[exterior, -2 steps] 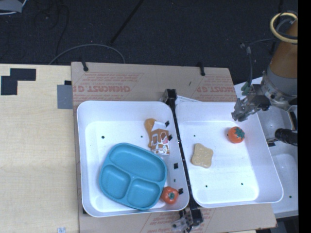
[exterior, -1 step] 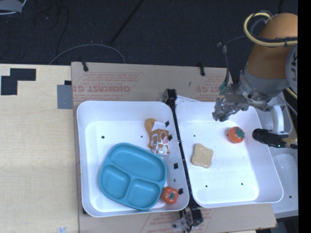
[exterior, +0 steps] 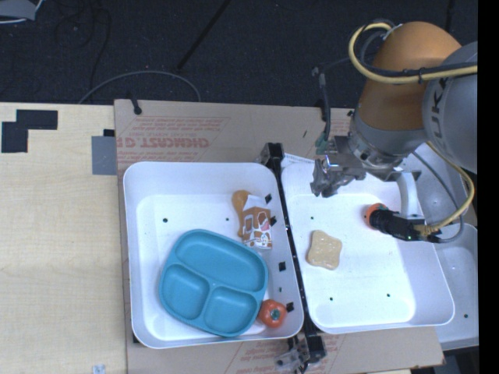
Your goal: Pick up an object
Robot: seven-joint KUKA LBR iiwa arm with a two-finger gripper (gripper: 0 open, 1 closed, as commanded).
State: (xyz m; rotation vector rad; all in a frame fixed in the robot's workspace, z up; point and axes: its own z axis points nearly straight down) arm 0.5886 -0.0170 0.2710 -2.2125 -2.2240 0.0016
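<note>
Gripper [exterior: 326, 184] hangs over the right bin's [exterior: 390, 302] upper left; finger state cannot be told. Bread slice [exterior: 323, 250] lies below it, apart. Left bin [exterior: 144, 209] holds blue divided tray [exterior: 212, 282], tomato [exterior: 272, 312], small carton [exterior: 256, 228].

Grey arm [exterior: 460, 107], orange band (yellow cable looped).

The pincer [exterior: 327, 184] is small and dark; its finger spacing cannot be determined. The arm [exterior: 413, 76] is cut off by the right edge and covers the right bin's [exterior: 390, 306] far right corner. The blue tray [exterior: 212, 283] hides part of the left bin [exterior: 144, 209] floor. The carton's [exterior: 257, 228] print is illegible.
</note>
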